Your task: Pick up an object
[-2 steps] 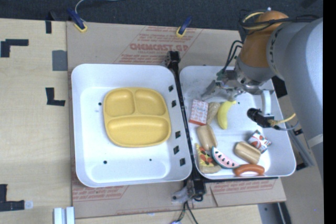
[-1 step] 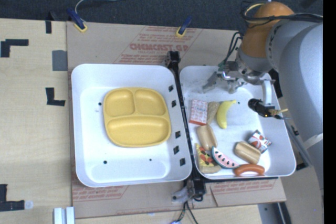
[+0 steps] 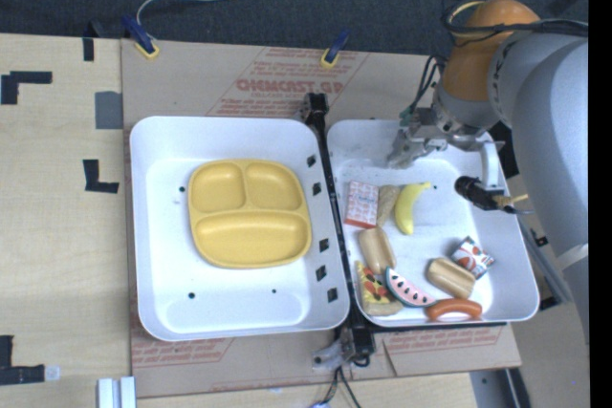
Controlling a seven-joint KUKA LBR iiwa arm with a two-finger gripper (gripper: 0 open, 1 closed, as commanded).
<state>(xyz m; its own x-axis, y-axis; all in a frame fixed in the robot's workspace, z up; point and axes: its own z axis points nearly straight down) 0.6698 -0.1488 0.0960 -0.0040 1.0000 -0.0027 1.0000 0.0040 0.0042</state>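
My gripper (image 3: 405, 148) hangs over the back part of the right bin (image 3: 521, 248), above bare white floor. Nothing shows in it. Just in front of it lie a yellow banana (image 3: 411, 205), a beige slice (image 3: 387, 202) and a red-and-white packet (image 3: 361, 203). Further forward are a hot dog bun (image 3: 376, 248), a watermelon slice (image 3: 407, 288), a bread roll (image 3: 449, 277), a red sausage (image 3: 454, 309), a small red-and-white carton (image 3: 472, 256) and a yellow fries toy (image 3: 371, 289).
The left bin (image 3: 158, 234) holds a yellow divided plate (image 3: 251, 212). A black divider (image 3: 325, 205) runs between the bins. The grey arm (image 3: 545, 110) with its orange band (image 3: 483, 48) fills the upper right. Blue-yellow clamps (image 3: 142, 38) sit on the cardboard behind.
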